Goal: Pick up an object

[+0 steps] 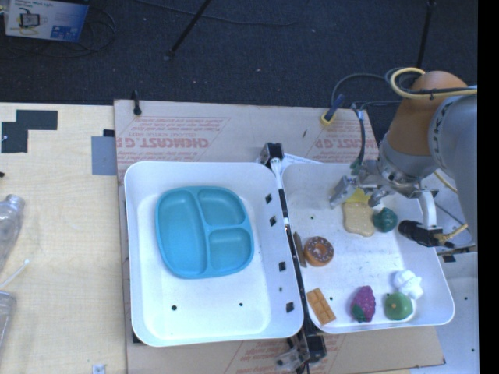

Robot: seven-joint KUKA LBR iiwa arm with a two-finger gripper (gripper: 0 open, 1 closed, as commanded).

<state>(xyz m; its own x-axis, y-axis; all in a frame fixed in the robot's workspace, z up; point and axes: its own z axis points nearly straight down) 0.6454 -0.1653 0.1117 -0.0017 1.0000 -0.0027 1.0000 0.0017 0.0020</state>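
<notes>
Camera view from above, showing both bins at a slant. The gripper is seen low over the far part of the right bin, below the orange band of the arm, and its fingers are splayed wide with nothing between them. A pale yellow flat object is found directly beneath and just toward the camera from the fingertips, its long axis running roughly from the far side to the near side of the bin; whether it is touched cannot be told. A dark teal round object is placed just beside it, on the arm's side. The coming move is judged to turn on this relation: the yellow piece lies almost straight below the open fingers, so that a short descent, rather than a sideways travel, is called for, and the teal piece may be nudged in the closing. Farther out, a brown ring-shaped doughnut is seen near the divider, and along the near wall an orange block, a purple grape cluster, a green fruit and a small white object are set. A blue divided tray is held in the left bin.
</notes>
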